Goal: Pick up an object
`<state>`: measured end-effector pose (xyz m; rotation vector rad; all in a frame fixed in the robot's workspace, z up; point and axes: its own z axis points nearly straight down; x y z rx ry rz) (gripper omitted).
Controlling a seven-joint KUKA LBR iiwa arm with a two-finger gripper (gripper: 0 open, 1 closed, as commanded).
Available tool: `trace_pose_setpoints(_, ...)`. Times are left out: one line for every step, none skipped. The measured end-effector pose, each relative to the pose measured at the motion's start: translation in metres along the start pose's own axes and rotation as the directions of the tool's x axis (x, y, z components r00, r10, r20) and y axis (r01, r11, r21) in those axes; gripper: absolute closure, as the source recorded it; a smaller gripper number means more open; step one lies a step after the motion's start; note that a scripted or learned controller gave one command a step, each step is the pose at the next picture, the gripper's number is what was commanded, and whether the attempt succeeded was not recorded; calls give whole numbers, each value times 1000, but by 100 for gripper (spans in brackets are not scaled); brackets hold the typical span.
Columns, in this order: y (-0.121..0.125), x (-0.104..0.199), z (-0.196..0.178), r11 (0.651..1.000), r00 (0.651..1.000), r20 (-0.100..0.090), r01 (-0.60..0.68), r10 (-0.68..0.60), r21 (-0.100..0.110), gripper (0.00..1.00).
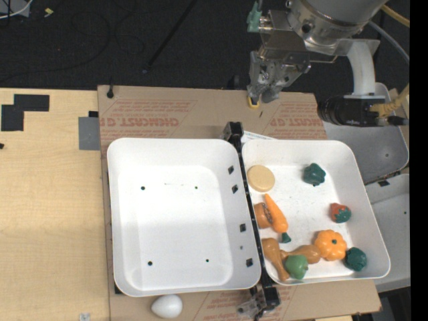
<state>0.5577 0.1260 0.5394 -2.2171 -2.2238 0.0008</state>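
Two shallow white bins sit side by side on the surface [47,199], resting on a brown cardboard sheet [174,116] printed with red lettering. The left bin [120,179] shows a bare floor marked by four small dark dots. The right bin [364,186] holds the toy items. A pale round disc [261,178] lies near its upper left corner, just beside the black clips [235,136] that join the two bins. Below the disc lies an orange carrot-shaped piece [274,211], touching a second orange piece [261,216] at its left. A dark green piece [313,174] sits apart toward the upper middle, and a small red-and-green piece [340,212] lies near the right wall. Along the lower edge are grouped a tan elongated piece [274,251], a light green round piece [295,266], an orange pumpkin-shaped piece [330,244] and a dark green piece [356,259] at the lower right corner. A white egg-shaped object [166,305] lies outside the bins, on the cardboard just below the left bin's front edge. The grey arm [334,9] enters from the upper right. Its tool [264,89] hangs above the far edge of the cardboard, beyond the bins and well apart from every item; nothing is seen in it, and whether it is open or closed cannot be told.
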Motion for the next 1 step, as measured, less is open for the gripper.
trace_pose_setpoints(-47,31,2,1000,1000,1,2,-2,4,100)
